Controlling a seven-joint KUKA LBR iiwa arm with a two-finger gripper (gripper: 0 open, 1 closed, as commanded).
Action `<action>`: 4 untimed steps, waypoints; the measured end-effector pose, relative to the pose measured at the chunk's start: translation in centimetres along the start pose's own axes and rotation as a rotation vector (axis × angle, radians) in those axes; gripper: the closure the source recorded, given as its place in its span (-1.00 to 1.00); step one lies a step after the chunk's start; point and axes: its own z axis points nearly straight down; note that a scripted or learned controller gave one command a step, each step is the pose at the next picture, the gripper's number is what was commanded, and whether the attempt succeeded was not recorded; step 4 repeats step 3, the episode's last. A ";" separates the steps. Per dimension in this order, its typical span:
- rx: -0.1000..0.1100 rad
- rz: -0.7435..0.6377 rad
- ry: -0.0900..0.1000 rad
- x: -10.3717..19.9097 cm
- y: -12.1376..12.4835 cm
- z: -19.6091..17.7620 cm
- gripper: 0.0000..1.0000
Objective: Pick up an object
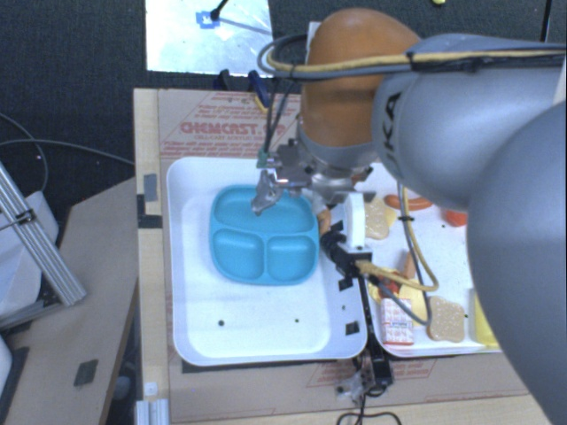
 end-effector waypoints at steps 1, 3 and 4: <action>-0.023 -0.001 0.008 2.5 -3.0 -12.1 -1.00; -0.030 0.003 0.008 6.8 0.9 -18.4 -1.00; -0.030 0.003 0.008 6.8 0.9 -18.4 -1.00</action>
